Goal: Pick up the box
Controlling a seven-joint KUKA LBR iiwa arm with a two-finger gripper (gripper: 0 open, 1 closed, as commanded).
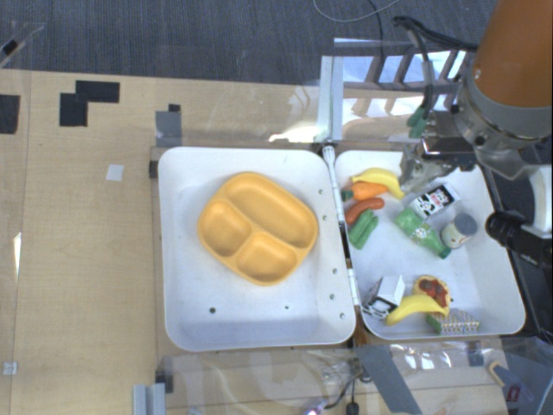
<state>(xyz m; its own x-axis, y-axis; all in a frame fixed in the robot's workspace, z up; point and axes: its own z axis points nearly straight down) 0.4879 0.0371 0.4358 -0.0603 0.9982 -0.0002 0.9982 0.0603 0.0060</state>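
A small white box with black print (432,201) lies tilted in the upper middle of the right bin (505,292). A second small white and black box (385,293) sits near that bin's front left corner, against a banana. My gripper (415,173) hangs low over the bin's back part, just up and left of the printed box and right beside it. Nothing shows between the gripper and either box. The grey wrist and orange band rise above it at the top right.
The right bin also holds a banana (378,180), a carrot (366,205), a green pepper (362,228), a green packet (420,229), a grey can (457,230), a second banana (411,308) and a pizza slice (435,291). A yellow divided plate (257,226) lies in the left bin (186,301).
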